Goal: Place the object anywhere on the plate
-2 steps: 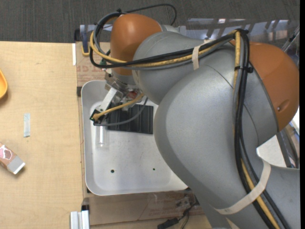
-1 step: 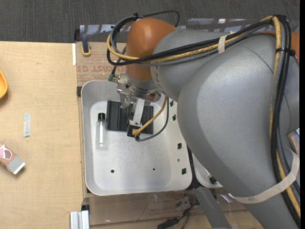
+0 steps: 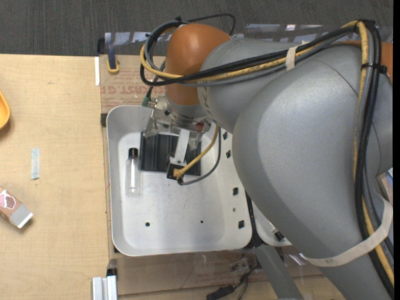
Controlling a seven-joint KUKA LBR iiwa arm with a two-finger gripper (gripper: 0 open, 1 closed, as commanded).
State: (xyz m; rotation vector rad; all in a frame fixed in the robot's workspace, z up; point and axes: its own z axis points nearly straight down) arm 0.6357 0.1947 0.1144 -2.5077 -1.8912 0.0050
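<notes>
Arm: the grey arm (image 3: pixel 312 136) comes in from the right and covers most of the right half of the view; its orange band (image 3: pixel 190 58) sits above the wrist, over the far edge of the bin.
Cables: yellow and black cables (image 3: pixel 250 64) run along the arm and loop around the orange band; one yellow-tipped cable end hangs down near the tool, over the bin floor.
Tool: the black tool (image 3: pixel 156 152) hangs low inside the white bin, in its far half; whether it is apart or together I cannot tell, because the wrist and body hide the tips.
Object: a clear tube with a black cap (image 3: pixel 133 170) lies on the bin floor just beside the tool, on its left, lengthwise along the bin's left wall, cap toward the far end. It lies outside the tool.
Bin: the white bin (image 3: pixel 181 236) is shallow with rounded corners, and its near half is bare.
Surface: the pale wooden surface (image 3: pixel 56 105) lies left of the bin; on it lie a small grey strip (image 3: pixel 35 164), a pink-and-grey item (image 3: pixel 14 209) at the left edge, and an orange thing (image 3: pixel 3 111) cut off by the frame.
</notes>
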